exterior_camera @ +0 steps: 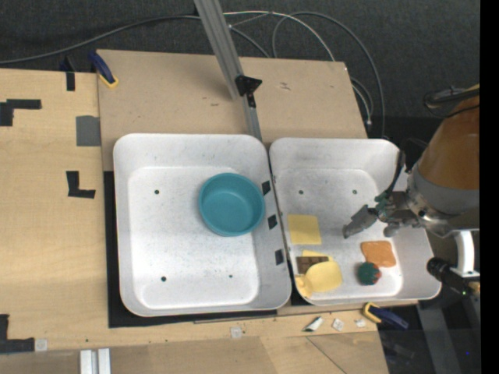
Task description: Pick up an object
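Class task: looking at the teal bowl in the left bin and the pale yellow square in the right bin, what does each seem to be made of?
Teal bowl: probably moulded plastic, with even colour, a smooth surface and a soft sheen along the rim. Pale yellow square: possibly foam or sponge, being flat and matte with no shine, though the view leaves that open.

Tabletop (47,209): tan board with black tape marks at the left side.
Raised board (171,92): tan panel behind the bins.
Metal rail (222,41): grey bar slanting down from the top to the gap between the bins.
Cables (312,22): thin wires looping across the dark floor at top.
Clamp (104,68): blue and yellow, at the raised board's back left corner.
Second clamp (383,315): blue and yellow, at the front right edge.
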`<state>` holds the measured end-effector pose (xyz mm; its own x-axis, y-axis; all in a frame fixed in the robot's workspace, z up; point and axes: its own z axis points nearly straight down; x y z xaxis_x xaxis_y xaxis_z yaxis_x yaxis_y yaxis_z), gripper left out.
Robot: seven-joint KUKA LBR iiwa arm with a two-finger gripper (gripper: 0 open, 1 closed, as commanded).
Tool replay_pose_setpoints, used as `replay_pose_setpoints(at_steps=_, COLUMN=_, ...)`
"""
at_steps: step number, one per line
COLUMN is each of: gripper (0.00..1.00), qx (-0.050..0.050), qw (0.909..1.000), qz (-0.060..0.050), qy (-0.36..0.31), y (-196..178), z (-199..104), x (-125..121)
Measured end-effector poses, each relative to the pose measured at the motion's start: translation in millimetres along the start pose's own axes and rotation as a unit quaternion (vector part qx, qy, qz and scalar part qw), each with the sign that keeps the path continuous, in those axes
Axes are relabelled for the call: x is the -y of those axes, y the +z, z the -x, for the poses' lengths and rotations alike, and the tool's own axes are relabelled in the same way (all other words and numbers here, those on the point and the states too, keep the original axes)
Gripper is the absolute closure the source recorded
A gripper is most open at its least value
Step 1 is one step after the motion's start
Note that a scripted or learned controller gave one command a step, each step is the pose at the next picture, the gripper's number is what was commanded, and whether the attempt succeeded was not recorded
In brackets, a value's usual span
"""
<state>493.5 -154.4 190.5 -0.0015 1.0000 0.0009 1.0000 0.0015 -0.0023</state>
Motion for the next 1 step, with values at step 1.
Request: replay_pose_setpoints(at_steps=1, gripper=0.00, qx=0.000, qw=1.0000, qz=0.000, qy=0.000, y=0.0, z=0.0, x=0.0)
